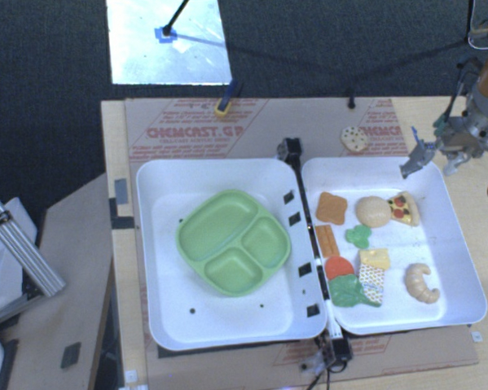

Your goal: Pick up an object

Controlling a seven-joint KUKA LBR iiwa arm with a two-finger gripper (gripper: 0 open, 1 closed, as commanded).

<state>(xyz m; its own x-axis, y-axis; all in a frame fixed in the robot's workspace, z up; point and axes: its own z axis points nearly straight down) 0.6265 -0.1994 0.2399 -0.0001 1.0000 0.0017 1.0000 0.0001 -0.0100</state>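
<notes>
Nothing is lifted yet. Our gripper (428, 158) hovers above the right bin's (463, 244) far corner, fingers released and holding nothing; the pizza slice (402, 209) lies nearest, inside that bin.

Toy foods (369, 249) lie scattered flat in the right bin (457, 220).

Green divided plate (233, 243) in left bin (165, 316), toy foods in right bin (462, 301)

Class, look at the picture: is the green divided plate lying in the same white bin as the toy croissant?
No: the green divided plate lies in the left white bin, while the tan toy croissant lies in the right white bin.
</notes>
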